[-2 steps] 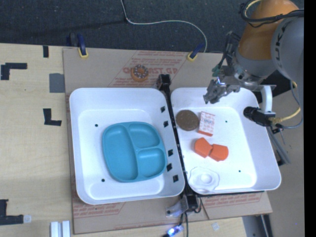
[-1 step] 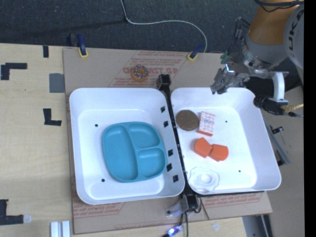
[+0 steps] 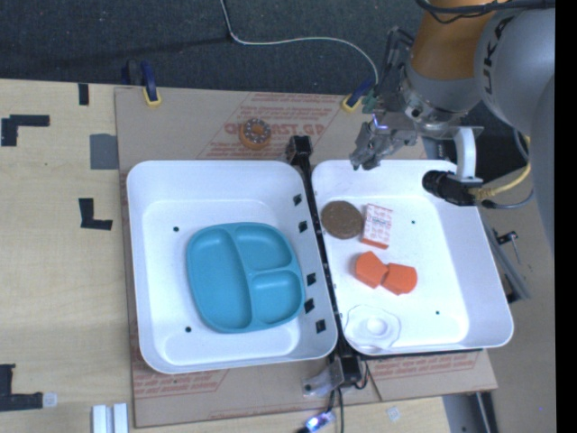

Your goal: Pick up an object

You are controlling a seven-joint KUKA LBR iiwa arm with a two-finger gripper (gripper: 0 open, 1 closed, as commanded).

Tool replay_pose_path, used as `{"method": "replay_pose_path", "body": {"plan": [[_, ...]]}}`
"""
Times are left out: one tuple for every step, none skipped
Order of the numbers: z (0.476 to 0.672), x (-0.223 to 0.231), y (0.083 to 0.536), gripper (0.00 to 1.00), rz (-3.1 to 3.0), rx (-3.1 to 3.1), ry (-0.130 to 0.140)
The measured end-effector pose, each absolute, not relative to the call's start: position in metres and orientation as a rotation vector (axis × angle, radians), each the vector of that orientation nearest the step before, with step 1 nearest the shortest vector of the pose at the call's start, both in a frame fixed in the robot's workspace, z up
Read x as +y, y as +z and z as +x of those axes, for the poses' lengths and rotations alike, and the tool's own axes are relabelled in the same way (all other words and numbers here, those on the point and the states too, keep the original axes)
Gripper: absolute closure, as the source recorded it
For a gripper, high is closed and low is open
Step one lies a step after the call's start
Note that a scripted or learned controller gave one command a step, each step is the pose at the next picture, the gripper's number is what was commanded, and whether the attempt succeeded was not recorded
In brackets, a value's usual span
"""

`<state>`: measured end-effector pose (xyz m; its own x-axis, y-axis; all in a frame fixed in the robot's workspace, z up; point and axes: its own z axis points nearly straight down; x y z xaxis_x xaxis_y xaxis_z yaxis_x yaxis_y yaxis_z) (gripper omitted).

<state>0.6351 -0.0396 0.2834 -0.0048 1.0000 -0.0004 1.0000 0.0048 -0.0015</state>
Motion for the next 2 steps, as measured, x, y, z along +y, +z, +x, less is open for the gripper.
{"method": "replay_pose_path", "body": {"plan": [[0.636,0.009,0.279,1.0,-2.215,-2.226,0.002],[0.634,0.065,0.272,1.0,-2.216,-2.225,0.004]]}}
